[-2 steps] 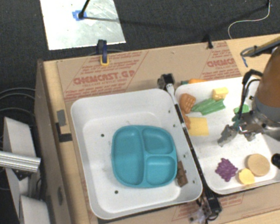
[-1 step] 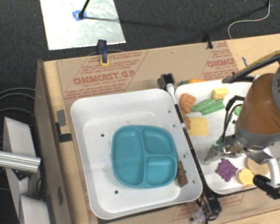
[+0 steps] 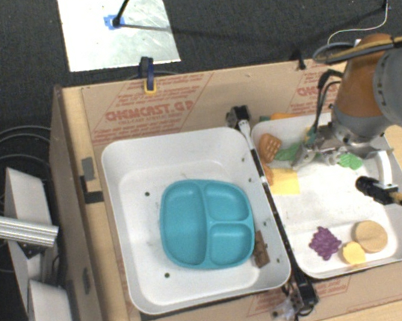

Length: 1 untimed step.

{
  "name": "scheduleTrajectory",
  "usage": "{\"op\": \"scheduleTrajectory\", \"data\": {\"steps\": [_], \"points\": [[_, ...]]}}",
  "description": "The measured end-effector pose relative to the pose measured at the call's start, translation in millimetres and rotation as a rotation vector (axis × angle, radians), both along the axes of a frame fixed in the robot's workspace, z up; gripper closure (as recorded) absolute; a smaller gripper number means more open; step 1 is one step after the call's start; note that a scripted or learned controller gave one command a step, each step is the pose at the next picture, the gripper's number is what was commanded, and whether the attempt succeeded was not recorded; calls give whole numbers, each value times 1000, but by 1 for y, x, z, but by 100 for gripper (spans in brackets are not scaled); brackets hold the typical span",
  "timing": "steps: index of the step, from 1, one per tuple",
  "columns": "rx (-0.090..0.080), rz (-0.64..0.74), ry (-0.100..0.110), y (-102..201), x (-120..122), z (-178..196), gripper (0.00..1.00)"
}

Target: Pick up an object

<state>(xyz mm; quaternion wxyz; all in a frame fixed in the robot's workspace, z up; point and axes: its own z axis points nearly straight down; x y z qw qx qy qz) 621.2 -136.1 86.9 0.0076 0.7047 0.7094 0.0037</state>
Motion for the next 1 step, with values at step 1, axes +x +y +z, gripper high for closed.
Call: {"op": "scheduleTrajectory", "data": {"steps": [1], "points": [[4,-3,37,36,45,-3,0]]}}
